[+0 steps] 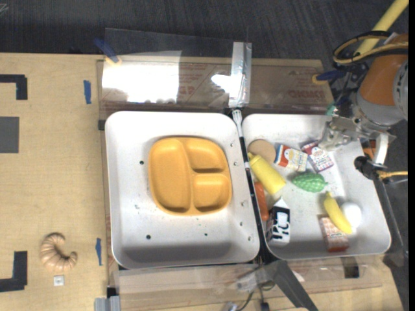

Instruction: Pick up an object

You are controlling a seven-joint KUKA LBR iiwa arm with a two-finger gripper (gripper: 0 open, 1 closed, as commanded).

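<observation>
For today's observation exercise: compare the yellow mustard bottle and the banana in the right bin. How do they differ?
The mustard bottle lies against the bin's left wall, while the banana lies toward the right, near the front.
The bottle looks thicker and longer; the banana is slimmer and shorter.
The bottle touches an orange item at its lower end; the banana rests beside a small red-brown box.
Both are yellow and lie slanted the same way.

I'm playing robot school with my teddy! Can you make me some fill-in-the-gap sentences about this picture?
1. The orange tray lies in the ____ bin.
2. The yellow banana lies in the ____ bin.
3. The croissant sits on the bench, outside ____ bins.

Missing words: left; right; both
</observation>
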